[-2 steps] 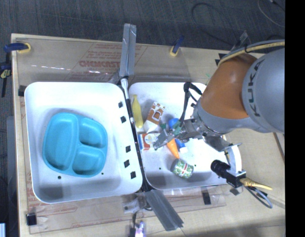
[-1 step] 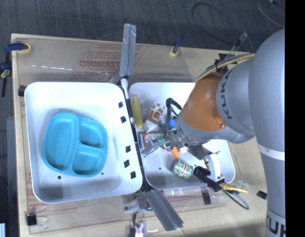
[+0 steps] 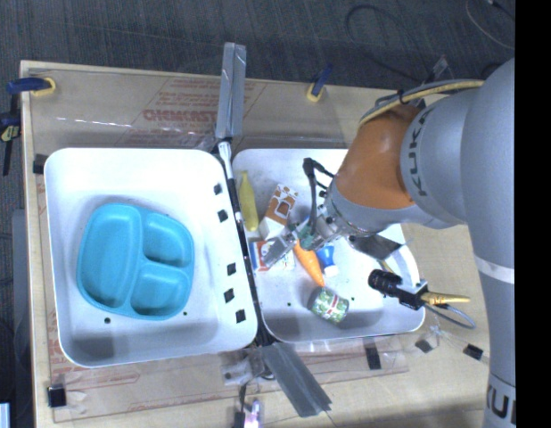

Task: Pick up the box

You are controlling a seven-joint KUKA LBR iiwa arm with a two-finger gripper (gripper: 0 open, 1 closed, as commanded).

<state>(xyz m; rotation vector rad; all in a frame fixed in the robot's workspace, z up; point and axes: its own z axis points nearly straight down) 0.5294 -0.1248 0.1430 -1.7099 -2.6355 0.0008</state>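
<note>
The box (image 3: 281,203) is a small brown-and-white carton lying in the right bin (image 3: 382,324), near its upper left part. My gripper (image 3: 305,234) hangs low over the middle of that bin, just below and to the right of the box, among the clutter. It sits right above an orange carrot (image 3: 308,265) and a silver-and-red packet (image 3: 271,252). Nothing can be seen held in it. The grey arm with its orange band (image 3: 382,163) covers the bin's upper right part.
A yellow banana (image 3: 248,201) lies along the right bin's left wall. A green can (image 3: 329,304) rests near its front edge, and a blue-and-white item (image 3: 326,257) lies beside the carrot. The left bin (image 3: 70,185) holds a blue divided tray (image 3: 137,261).
</note>
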